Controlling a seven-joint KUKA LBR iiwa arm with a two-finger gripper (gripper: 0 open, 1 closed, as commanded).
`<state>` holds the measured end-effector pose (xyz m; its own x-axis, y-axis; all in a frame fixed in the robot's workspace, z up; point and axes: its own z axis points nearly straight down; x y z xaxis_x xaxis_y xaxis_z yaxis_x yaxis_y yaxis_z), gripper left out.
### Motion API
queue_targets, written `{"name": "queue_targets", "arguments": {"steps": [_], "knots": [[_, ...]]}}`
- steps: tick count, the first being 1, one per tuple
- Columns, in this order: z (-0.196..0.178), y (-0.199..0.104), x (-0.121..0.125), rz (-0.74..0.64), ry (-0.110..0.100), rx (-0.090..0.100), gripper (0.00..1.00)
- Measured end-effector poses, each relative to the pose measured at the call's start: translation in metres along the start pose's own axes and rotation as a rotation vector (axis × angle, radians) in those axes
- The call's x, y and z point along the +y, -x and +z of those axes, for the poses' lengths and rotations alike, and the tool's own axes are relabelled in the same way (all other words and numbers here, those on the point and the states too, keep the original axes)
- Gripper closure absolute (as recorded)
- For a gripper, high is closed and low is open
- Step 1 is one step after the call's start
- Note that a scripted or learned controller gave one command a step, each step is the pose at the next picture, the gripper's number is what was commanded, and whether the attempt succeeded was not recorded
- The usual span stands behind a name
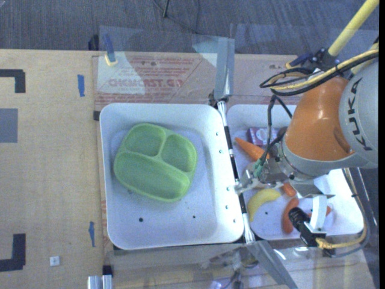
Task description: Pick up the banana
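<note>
The yellow banana [263, 200] lies in the right white bin [355, 224], near its left wall and towards the front. My gripper [255, 176] hangs just above the banana's upper end, under the orange band of the arm. The wrist hides part of the banana and the gripper's tips, and I cannot see the banana held.
The right bin also holds an orange carrot [248, 147], a purple packet [263, 136] and a red-orange piece [291, 217] beside the banana. A green divided plate [156, 161] lies in the left bin [120, 221]. The arm covers much of the right bin.
</note>
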<state>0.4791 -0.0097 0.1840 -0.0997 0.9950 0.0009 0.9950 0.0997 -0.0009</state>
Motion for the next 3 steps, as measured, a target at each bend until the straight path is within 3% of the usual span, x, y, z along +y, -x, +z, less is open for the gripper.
{"name": "queue_targets", "arguments": {"steps": [1, 2, 3], "knots": [[0.000, 0.015, -0.001, -0.002, 0.001, 0.000, 0.00], [0.000, 0.004, 0.000, -0.025, 0.001, 0.000, 0.00], [0.000, 0.018, 0.009, 0.093, 0.001, -0.001, 0.00]]}}
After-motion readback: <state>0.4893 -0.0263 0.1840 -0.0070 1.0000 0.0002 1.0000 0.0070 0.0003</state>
